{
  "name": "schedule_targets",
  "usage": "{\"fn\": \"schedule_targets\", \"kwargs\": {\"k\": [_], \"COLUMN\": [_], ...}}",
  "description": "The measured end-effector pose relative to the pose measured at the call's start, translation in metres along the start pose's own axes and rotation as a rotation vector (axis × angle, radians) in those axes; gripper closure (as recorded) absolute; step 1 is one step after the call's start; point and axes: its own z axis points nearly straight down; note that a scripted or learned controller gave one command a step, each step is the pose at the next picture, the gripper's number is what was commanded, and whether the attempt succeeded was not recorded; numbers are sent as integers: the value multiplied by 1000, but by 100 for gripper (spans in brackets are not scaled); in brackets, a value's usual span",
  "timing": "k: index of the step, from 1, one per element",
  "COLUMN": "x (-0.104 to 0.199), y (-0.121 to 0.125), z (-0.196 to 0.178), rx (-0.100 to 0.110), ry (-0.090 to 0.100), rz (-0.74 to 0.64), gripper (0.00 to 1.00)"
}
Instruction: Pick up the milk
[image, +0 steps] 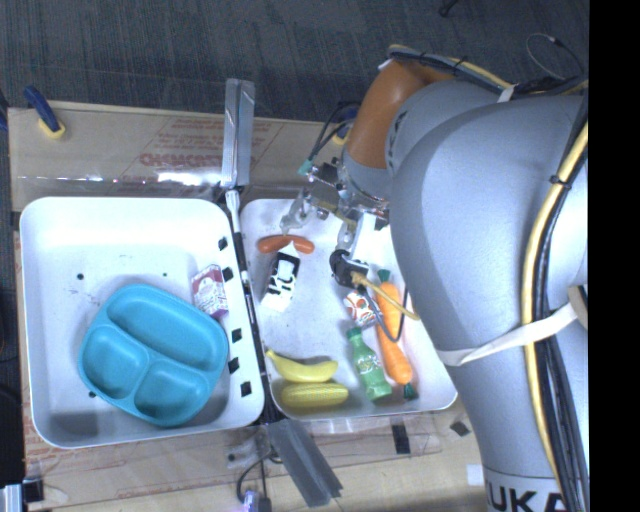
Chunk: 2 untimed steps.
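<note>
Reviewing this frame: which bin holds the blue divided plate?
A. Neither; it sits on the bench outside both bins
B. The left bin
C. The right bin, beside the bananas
B. The blue divided plate lies inside the left bin, across the divider from the bananas.

One fixed camera looks down at a slant on the desk, near enough to take in both bins, with the arm bulking large along the right edge.
</note>
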Motion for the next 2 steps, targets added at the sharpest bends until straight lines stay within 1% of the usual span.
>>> {"fn": "schedule_targets", "kwargs": {"k": [1, 2], "x": [-31, -29], "y": [-58, -55], "z": [39, 27], "rx": [-30, -33], "ry": [12, 16], "rz": [-125, -129], "gripper": [0, 100]}}
